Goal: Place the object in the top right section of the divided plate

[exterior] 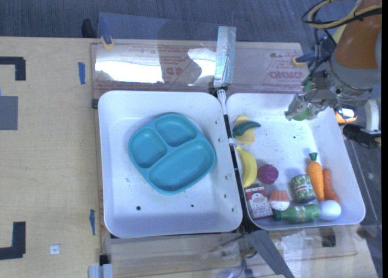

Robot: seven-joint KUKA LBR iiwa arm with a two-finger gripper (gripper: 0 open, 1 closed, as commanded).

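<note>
A blue divided plate (172, 152) lies in the left bin (121, 204), tilted so that two small sections face the back and one large section faces the front. None of its sections holds anything. My gripper (301, 109) hangs over the back part of the right bin (274, 119), well to the right of the plate. Below it and toward the front lie the toy foods: a banana (247, 165), a teal and yellow piece (244, 128), a purple piece (267, 174), a carrot (315, 175) and a small can (301, 187).
Along the right bin's front edge sit a green bottle (297, 213), a white egg (330, 209) and a red box (259, 204). A raised divider (228, 143) separates the two bins. Clear plastic sheeting (157, 65) stands behind the bins.
</note>
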